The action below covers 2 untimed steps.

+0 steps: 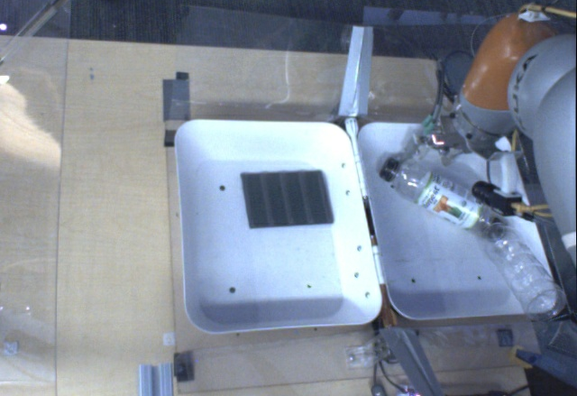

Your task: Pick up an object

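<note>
A clear plastic bottle (433,193) with a black cap and a green-and-white label lies on its side in the right bin (433,286), cap pointing to the upper left. My gripper (436,138) hangs at the back of that bin, just above and behind the bottle's neck end. Glare and the wrist hide its tips, and I see nothing held in it. A second clear, crumpled bottle (523,270) lies along the right bin's right side. A dark grey ribbed rectangular pad (287,198) lies flat in the middle of the left bin (225,295).
The grey arm with its orange band (494,65) comes in over the right bin's back right corner. A metal divider post (355,74) stands behind the gap between the bins. Wooden bench top stretches to the left of the bins.
</note>
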### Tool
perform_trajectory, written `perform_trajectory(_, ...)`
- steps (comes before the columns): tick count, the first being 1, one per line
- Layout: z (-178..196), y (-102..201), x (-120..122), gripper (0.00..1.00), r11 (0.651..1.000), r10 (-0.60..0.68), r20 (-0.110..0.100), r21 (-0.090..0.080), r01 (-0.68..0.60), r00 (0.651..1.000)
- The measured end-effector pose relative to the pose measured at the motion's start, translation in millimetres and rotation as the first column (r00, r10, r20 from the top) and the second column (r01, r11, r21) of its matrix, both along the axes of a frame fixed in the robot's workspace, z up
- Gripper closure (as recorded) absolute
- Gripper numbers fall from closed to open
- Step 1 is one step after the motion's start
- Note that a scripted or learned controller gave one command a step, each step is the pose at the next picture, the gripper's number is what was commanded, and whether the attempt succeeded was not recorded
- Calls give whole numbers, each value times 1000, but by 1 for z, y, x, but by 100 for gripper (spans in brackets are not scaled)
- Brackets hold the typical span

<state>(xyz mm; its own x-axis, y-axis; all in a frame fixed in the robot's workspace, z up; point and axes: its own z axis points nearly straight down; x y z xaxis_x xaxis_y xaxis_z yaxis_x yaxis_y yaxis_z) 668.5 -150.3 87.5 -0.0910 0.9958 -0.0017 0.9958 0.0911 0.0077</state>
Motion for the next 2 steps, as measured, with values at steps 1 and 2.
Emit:
perform_trajectory(1,2,5,-71,0,954,299,3,-4,-299,954)
perform_trajectory(2,3,34,-111,0,899,437,7,-7,-437,899)
